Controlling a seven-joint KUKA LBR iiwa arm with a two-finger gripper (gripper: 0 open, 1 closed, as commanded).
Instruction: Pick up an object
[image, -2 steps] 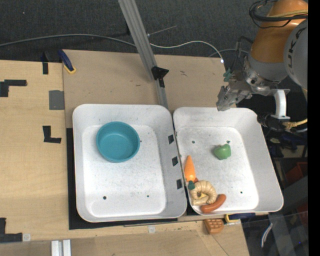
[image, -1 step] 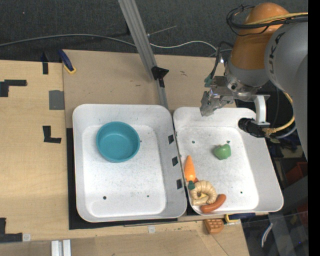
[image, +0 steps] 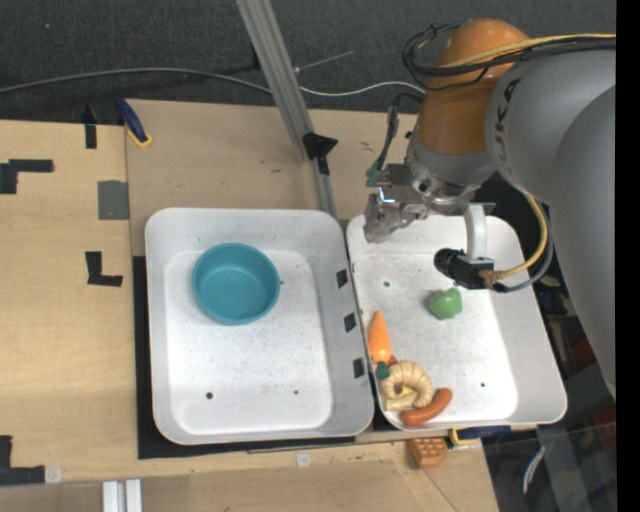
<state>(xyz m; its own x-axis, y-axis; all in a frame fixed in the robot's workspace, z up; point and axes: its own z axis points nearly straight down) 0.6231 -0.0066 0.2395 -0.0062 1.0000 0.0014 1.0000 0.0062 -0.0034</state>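
Note:
My gripper (image: 385, 222) hangs over the far left corner of the right bin (image: 500, 400), with nothing visible between its metal fingers. A green toy pepper (image: 445, 303) lies in the middle of that bin, below and to the right of the gripper. An orange carrot (image: 380, 338) lies along the bin's left wall. A beige pretzel-like toy (image: 405, 381) and a red sausage (image: 428, 405) sit at the near left corner. A blue bowl (image: 236, 283) rests in the left bin (image: 260, 400).
A slanted metal pole (image: 290, 100) crosses the bench behind the bins and ends at a black clamp (image: 318, 146). Black cables and a black connector (image: 460, 266) hang off the wrist above the right bin. An orange block (image: 428, 451) sits on the bench's front edge.

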